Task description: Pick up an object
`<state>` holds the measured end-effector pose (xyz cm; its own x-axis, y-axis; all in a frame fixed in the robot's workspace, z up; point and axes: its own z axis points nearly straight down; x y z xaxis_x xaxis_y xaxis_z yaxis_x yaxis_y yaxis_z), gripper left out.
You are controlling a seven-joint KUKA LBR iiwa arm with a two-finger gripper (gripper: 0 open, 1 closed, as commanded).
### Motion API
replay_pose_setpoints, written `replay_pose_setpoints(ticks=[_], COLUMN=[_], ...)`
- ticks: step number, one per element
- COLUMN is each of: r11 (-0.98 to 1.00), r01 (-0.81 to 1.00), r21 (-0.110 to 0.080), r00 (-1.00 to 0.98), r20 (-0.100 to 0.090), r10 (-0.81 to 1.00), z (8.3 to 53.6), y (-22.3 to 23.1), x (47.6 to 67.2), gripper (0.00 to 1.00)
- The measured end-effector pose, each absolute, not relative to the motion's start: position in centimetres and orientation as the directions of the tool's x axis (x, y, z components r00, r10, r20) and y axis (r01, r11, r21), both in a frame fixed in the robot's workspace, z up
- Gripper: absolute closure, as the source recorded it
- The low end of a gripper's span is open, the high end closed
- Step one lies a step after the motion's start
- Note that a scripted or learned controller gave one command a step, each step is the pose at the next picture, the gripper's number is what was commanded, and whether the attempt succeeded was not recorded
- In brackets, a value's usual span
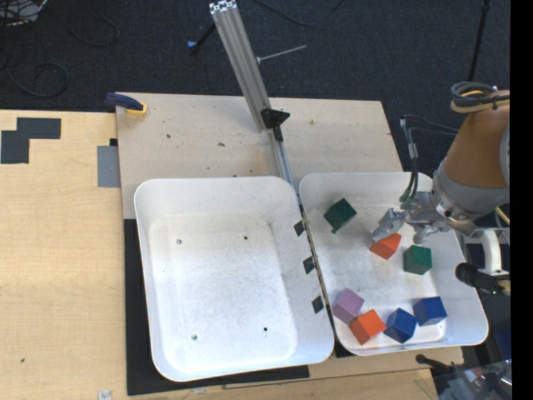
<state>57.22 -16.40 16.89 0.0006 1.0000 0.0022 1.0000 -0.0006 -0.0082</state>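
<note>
Gripper (405, 226) apparently touches tilted orange cube (385, 246).

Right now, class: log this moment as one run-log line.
arm: over right bin | gripper: above orange cube | grasp: not confirmed | left bin: beside

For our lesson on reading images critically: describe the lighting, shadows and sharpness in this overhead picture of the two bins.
Camera view: even, soft lighting with no harsh glare on the left bin or right bin; the blocks, such as the orange block below the gripper, cast only faint shadows; the overall image is slightly soft and grainy; the floor beyond the bench is dark.
</note>
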Motion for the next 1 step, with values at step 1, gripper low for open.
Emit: replay_pose_setpoints(ticks=[1], r11=[-0.002], r01=[1.000], r21=[-0.008], r00=[0.002], r20=[0.002], r10=[1.000], z=[11.26], y=[-17.04], x=[57.79], gripper=[0.00])
